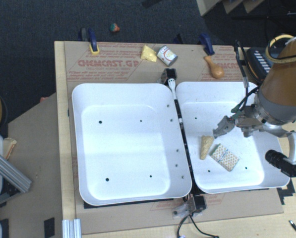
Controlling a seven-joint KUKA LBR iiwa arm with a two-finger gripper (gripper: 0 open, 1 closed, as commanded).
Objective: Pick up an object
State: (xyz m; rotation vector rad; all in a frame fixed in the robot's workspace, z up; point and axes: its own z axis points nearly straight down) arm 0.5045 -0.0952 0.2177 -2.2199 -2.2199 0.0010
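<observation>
Jaw state cannot be told; the gripper (226,128) is hovering over the right bin (197,95), holding nothing visible. Just below it, a tan wedge (206,146) and a patterned packet (224,157) are lying side by side

I work in a robotics lab: my bench is a brown board (138,61) clamped at its far edge by blue clamps (92,41), bearing two white bins (125,95) side by side, with cables (192,222) trailing below, aluminium framing (9,175) at left, and dark carpet (48,9) beyond.
</observation>
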